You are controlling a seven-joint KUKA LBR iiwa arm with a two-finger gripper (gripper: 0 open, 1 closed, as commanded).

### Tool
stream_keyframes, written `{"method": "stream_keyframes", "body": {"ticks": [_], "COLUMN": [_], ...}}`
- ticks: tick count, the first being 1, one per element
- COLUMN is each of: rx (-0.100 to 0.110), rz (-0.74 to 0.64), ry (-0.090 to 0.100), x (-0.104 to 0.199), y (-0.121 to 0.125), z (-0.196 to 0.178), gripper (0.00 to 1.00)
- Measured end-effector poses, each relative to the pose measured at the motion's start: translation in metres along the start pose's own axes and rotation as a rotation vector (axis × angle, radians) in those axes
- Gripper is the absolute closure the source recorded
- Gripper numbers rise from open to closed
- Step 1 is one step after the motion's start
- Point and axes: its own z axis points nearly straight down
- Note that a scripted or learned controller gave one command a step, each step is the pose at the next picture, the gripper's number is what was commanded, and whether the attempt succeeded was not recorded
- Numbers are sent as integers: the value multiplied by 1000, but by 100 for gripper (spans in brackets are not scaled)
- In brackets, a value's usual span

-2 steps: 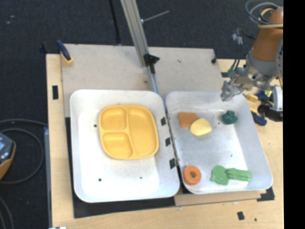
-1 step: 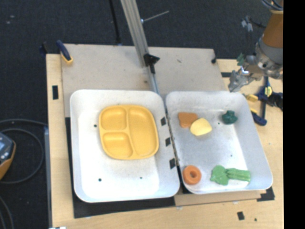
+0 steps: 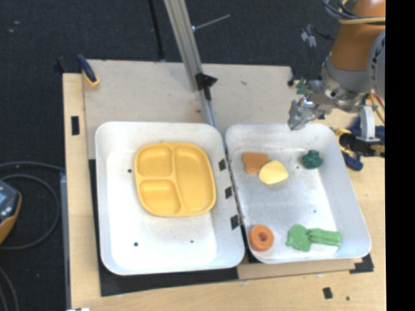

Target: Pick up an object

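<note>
While the grey arm with its orange band reaches in from the right, its tool hangs over the far rim of the right bin, near that bin's back edge; whether the tool is open or closed cannot be told from this slanted view, and nothing is visible in its grasp.

Within the right bin lie five small things; an orange-brown block sits toward the bin's left side, and a pale yellow lump touches it on its right and slightly nearer the camera; a small dark green piece lies apart from both, toward the bin's right side and closest of all to the tool; an orange ring rests in the near left corner; a bright green toy, longer than the rest, lies along the near edge to the ring's right, well apart from it.

Beside it, the left bin holds a yellow divided plate with three compartments, set roughly in the bin's middle; both bins stand side by side on the counter, their inner rims touching; a metal post rises from the counter behind the gap between them.
</note>
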Motion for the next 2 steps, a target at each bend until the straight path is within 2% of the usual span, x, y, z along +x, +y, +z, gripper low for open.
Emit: {"method": "stream_keyframes", "body": {"ticks": [2], "rx": [0], "rz": [-1], "ry": [1], "x": [102], "y": [-10], "z": [-20], "gripper": [100]}}
